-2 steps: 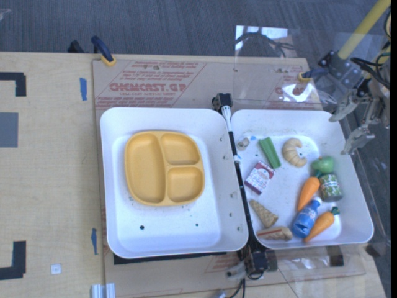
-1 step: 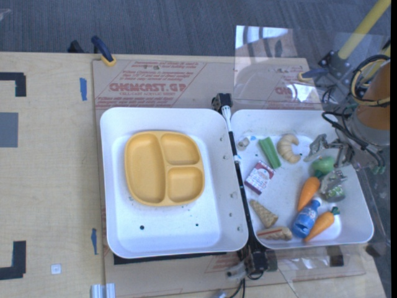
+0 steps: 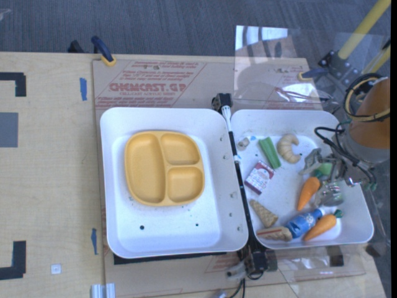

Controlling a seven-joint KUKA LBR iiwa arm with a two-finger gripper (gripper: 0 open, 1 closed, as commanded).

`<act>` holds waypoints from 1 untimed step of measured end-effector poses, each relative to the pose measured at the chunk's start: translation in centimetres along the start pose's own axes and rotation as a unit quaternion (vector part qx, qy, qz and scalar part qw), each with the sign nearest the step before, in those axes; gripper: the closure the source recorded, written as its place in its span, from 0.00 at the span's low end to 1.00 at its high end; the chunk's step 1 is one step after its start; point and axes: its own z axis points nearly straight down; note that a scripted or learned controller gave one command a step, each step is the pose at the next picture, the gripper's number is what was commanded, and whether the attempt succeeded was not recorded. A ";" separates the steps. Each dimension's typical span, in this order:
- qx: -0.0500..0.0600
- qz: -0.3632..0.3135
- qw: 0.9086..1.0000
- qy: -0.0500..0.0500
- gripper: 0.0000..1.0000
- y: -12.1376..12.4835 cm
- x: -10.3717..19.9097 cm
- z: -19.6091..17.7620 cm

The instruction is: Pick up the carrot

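The carrot [image 3: 307, 193] lies in the right bin [image 3: 363, 225], tilted, its green top touching the gripper [image 3: 327, 177]; whether that gripper is wide or closed I cannot tell. It looks a light, stiff, smooth toy, likely slippery, best pinched across its thick orange middle.

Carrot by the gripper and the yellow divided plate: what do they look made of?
Carrot: probably toy plastic, judging by its smooth, even orange skin with a faint sheen. Yellow divided plate: likely moulded plastic, matte, with a uniform colour and rounded compartment ridges.
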 end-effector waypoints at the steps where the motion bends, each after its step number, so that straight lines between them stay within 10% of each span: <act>1: 0.002 -0.001 1.000 -0.008 1.00 0.1 -0.6 -1.4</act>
